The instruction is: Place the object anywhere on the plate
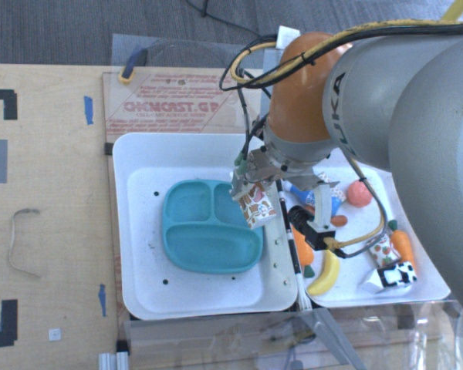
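The gripper [251, 185] hangs over the plate's [208, 230] 2 o'clock edge, fingers closed on a small printed carton [255, 205] (tilted, above the rim). The teal plate lies in the left bin [139, 168]. A banana [324, 274] lies in the right bin [428, 287].

- just one fixed cam, mounted above the bench [46, 168], looking down at a slant
- both white bins [139, 206] fit in frame, sitting center-right
- the arm [393, 106] comes in from the right, close to the lens so it looks huge
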Available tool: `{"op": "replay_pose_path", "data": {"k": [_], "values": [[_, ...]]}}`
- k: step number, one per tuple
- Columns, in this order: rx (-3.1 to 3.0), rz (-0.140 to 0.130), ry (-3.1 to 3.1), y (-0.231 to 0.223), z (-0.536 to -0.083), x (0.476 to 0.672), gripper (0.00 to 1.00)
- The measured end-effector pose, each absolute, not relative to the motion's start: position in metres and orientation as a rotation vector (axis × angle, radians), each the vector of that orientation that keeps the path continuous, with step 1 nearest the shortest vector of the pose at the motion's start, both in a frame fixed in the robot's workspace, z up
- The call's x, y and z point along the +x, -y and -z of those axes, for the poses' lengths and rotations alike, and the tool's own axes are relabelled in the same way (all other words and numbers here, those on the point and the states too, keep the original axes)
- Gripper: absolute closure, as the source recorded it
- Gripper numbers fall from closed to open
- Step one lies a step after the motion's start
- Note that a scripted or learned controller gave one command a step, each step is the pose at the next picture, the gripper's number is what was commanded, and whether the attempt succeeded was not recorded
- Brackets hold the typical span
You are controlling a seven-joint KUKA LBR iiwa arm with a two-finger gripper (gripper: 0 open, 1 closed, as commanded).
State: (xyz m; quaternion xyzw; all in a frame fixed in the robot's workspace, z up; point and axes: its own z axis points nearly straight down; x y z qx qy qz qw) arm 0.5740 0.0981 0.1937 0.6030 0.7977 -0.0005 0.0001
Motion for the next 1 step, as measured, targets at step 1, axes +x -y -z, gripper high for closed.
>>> {"op": "replay_pose_path", "data": {"k": [1], "values": [[1.893, 0.001, -2.507, -0.0987, -0.194, 0.5741, 0.0]]}}
